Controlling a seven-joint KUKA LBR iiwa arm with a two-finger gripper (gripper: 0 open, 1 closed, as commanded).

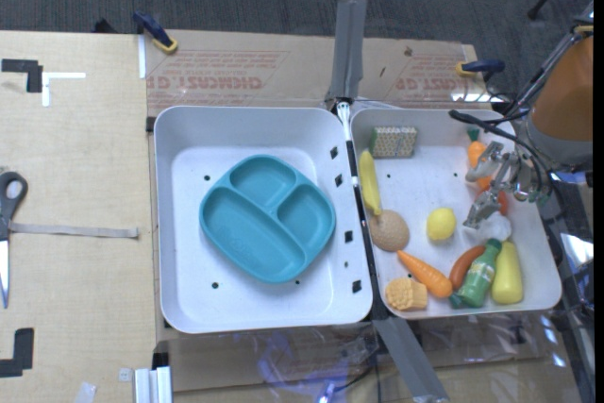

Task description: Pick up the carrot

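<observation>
The carrot (425, 271) is orange and tapered, and it lies flat near the front of the right bin (415, 167), pointing up-left toward a brown round item (388, 229). My gripper (482, 191) hangs over the right side of that bin, well right of and behind the carrot. Its fingers stand open, one finger (483, 167) behind the other. A small orange-red piece (497, 196) shows close by the fingers; I cannot tell whether it touches them. The carrot itself is free, with nothing on it.
Crowding the right bin are a yellow long item (369, 182), a sponge (394, 142), a lemon (441, 224), a red item (466, 264), a green bottle (478, 277), a yellow squash (508, 274) and a yellow chunk (406, 294). A blue divided plate (268, 217) lies in the left bin (175, 231).
</observation>
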